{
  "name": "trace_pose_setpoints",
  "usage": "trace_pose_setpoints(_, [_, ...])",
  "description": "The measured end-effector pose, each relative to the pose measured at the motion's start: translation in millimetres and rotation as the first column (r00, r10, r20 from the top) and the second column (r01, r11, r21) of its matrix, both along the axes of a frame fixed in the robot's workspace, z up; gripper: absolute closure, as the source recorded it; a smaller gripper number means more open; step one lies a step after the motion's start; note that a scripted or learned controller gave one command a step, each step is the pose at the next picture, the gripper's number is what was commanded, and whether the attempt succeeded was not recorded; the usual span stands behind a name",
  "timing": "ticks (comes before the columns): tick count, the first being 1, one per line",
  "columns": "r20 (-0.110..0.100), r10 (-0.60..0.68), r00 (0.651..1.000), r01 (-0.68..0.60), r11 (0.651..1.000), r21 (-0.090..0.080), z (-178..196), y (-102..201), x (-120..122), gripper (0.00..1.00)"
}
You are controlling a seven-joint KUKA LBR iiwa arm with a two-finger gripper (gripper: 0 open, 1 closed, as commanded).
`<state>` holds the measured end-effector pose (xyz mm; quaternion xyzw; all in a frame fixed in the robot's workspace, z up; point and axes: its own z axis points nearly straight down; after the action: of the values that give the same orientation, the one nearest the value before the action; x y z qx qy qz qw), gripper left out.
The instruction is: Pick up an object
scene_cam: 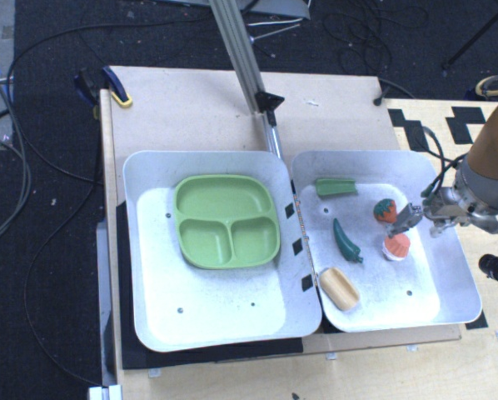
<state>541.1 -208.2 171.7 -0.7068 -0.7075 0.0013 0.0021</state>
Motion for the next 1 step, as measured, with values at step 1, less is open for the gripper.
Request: trace_pose_setpoints(1, [-0.001, -0.002, 1.000, 0.002, 1.000, 0.000, -61.3, -6.7, -1.7, 0.00])
